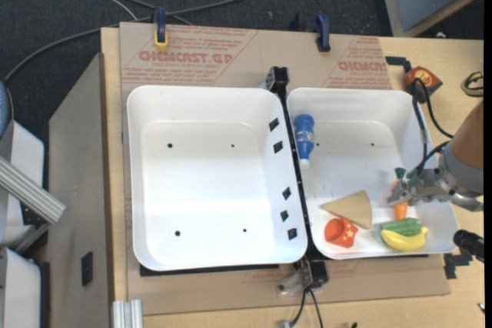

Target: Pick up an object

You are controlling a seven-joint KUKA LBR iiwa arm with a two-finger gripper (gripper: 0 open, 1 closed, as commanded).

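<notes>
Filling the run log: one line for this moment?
end effector: low in right bin | near: orange piece, banana | grasp: unconfirmed

- Arm (pixel 470 154): a rounded grey body with a brownish-orange patch at its upper edge.
- Gripper (pixel 407 192): a small grey metal assembly of thin parts.

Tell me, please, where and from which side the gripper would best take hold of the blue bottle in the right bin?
Probably across the middle of the blue bottle, coming straight down from above. It lies on its side along the right bin's left wall, so the fingers should close across its narrow width. The wall-side gap looks tight, so one finger may have little room there. The other objects lie well clear of it.
</notes>
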